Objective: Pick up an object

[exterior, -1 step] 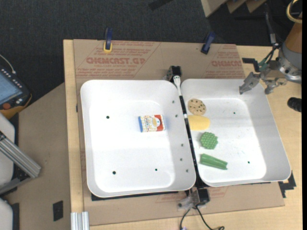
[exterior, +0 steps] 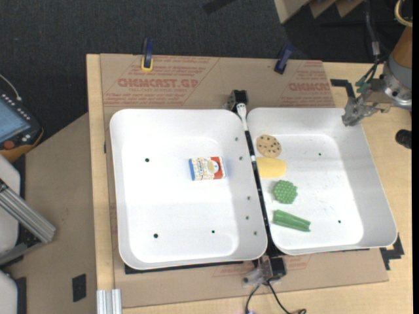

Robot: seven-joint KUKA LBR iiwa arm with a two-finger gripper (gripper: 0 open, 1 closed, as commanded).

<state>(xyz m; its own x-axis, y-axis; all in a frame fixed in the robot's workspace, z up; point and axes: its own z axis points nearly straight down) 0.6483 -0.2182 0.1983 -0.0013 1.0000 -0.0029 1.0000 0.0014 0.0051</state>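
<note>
My gripper [exterior: 354,112] hangs over the far right corner of the right bin [exterior: 340,149], well away from the objects. Along that bin's left side lie a round chocolate-chip cookie [exterior: 268,146], a yellow wedge-shaped piece [exterior: 271,169], a bumpy green round piece [exterior: 285,191] and a long green vegetable-shaped piece [exterior: 291,221]. In the left bin [exterior: 137,149] a small blue-and-white carton [exterior: 207,168] lies near the middle. Nothing shows between my fingers.
The two bins meet at a black hinge strip [exterior: 251,169]. A cardboard sheet [exterior: 196,77] lies under them, held by clips [exterior: 147,56] at the back. The right half of the right bin is bare white floor.
</note>
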